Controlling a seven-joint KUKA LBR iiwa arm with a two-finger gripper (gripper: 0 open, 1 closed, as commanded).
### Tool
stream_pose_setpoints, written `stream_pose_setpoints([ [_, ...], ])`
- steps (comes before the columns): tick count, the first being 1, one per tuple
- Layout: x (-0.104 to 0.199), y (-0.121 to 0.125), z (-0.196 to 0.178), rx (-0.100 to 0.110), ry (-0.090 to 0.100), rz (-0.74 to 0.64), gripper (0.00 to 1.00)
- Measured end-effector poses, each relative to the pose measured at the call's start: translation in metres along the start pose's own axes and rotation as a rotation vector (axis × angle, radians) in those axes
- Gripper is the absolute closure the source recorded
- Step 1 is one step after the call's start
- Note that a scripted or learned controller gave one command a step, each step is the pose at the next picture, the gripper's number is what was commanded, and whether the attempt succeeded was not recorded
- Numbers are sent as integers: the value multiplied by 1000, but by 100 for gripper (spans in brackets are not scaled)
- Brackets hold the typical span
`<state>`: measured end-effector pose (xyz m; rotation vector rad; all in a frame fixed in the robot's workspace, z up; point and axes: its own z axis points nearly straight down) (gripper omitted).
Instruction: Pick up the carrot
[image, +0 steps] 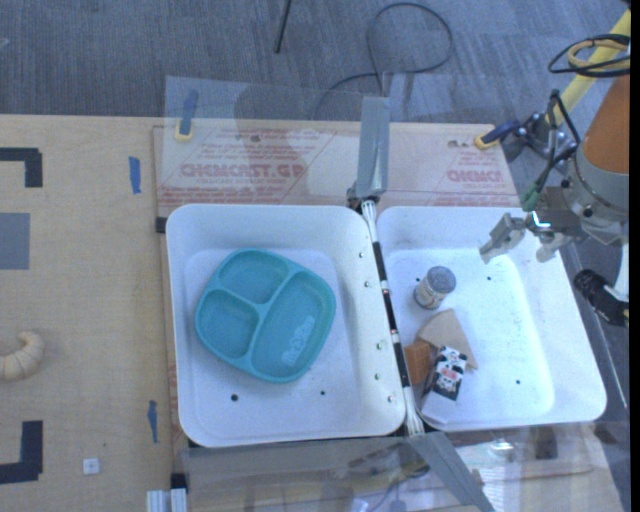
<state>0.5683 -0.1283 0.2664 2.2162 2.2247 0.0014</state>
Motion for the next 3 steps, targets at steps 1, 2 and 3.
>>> stream_pose_setpoints([
  [1,84,-29,82,2,1,1,0],
  [2,56,-51,82,5,2,258,0],
  [3,73,-83,82,4,2,46,0],
])
